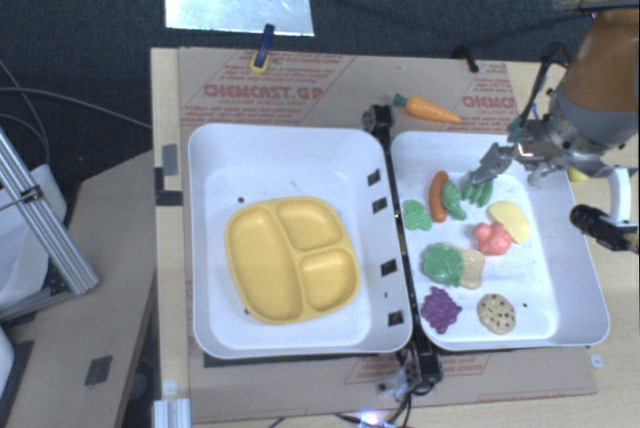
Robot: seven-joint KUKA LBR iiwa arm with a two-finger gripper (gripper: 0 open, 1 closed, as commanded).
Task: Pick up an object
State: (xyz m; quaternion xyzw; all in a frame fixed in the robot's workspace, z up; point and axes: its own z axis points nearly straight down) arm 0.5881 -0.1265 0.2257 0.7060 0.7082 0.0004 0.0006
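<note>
My gripper (487,168) is hanging low over the far part of the right bin (570,316), fingertips right at a green toy veggie (478,190). Whether it's pinching it, I honestly cannot tell from up here; the tips and the green blur together. Just beside that sits another green piece (453,202) and an orange sausage-looking thing (438,196), so it's a tight cluster, probably why the arm comes in at a slant. Further out: a yellow piece (509,219), pink one (491,238), broccoli (442,263), purple grapes (440,308), a cookie (496,313). The left bin (215,216) holds a yellow divided tray (292,258). A carrot (428,108) lies outside on the cardboard.
</note>
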